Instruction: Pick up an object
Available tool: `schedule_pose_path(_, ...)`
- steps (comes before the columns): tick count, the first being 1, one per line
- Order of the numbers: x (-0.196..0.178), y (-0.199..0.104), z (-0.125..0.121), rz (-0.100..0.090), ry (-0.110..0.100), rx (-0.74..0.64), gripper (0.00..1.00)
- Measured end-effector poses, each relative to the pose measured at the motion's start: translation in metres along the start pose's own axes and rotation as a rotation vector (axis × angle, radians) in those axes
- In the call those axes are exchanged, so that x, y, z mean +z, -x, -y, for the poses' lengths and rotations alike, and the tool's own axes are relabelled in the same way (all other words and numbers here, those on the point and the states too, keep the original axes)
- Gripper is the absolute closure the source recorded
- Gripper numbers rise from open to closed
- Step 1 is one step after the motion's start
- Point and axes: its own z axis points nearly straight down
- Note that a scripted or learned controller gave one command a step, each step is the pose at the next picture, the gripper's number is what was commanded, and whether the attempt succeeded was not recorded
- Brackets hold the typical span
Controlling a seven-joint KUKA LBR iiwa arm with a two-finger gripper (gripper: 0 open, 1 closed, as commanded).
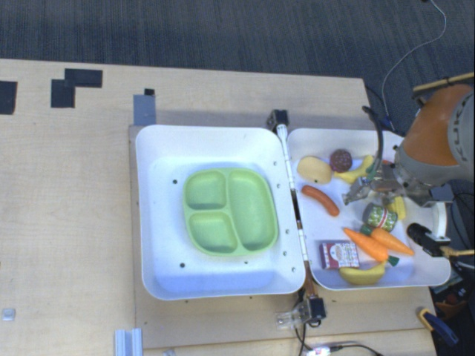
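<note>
The arm's gripper (369, 188) hangs low in the right bin (438, 277), among a clutter of toy food; its dark fingers look spread apart with nothing between them. Just beside and below it stands a small green can (381, 218), which looks like the likeliest target. I'd guess it is light, hollow, stiff plastic with a smooth, slippery round wall, so it wants pinching across its middle, squarely, or it may squirt out. It seems tilted, its long axis running roughly up toward the gripper, though that is hard to make out. Two carrots (377, 243) lie against its lower side, pointing left and away, and a sausage (320, 199) lies apart to the left, slanting down toward the right. The left bin holds a green tray (231, 211).
</note>
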Motion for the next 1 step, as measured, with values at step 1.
schedule_pose_path(1,-0.0110,-0.0005,-0.0014,0.000,0.003,-0.003,1.00)
